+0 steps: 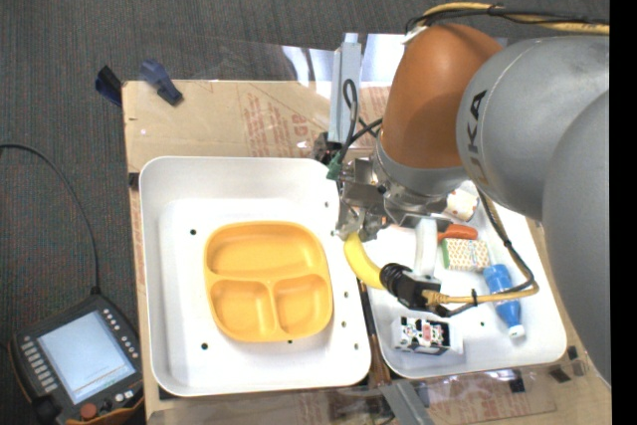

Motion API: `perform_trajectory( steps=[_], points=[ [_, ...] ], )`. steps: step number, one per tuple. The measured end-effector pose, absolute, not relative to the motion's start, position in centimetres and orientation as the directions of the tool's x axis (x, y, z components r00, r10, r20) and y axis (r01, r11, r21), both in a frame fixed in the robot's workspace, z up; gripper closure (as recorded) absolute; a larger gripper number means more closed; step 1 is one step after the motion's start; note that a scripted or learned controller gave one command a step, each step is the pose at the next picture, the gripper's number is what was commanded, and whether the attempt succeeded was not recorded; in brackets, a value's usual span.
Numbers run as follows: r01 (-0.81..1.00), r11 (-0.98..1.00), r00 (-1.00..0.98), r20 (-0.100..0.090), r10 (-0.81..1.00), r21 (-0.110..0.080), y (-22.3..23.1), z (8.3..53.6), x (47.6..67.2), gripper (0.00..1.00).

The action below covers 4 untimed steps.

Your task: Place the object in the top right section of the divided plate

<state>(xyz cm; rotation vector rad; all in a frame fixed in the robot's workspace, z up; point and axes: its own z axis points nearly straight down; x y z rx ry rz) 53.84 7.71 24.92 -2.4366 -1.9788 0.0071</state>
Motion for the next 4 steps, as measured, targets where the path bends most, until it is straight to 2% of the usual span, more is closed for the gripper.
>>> perform_trajectory(
  steps=[1, 2, 3, 4],
  points=[
    [0.989, -0.148, 0.148, -0.003, 0.989, -0.008, 15.5, 21.9, 49.4, 1.0],
    [0.994, 0.107, -0.107, -0.002, 0.994, -0.005, 19.0, 29.6, 47.6, 1.0],
    [0.952, 0.305, -0.305, -0.002, 0.952, -0.006, 23.5, 29.8, 47.7, 1.0],
    [0.899, 0.438, -0.438, 0.002, 0.899, -0.008, 15.0, 16.6, 47.5, 1.0]
  ],
)
